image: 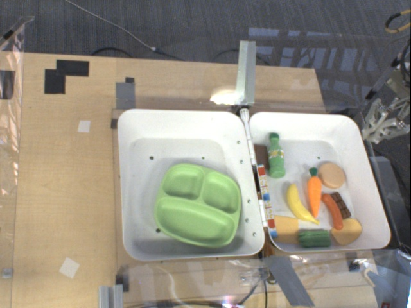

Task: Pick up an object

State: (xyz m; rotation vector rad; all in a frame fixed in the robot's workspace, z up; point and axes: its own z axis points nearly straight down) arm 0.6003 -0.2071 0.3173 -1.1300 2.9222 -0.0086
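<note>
The tool (384, 122) hangs just outside the right bin's (359, 133) upper right rim, well apart from the toy foods there; the carrot (314, 194) lies mid-bin beside the banana (297, 202).

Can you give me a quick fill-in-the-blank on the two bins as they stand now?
1. The green divided plate lies in the ____ bin.
2. The green bottle lies in the right bin, near its ____ wall.
3. The carrot lies directly right of the yellow ____.
4. The divided plate has ____ compartments.

Missing words: left; left; banana; three
</note>
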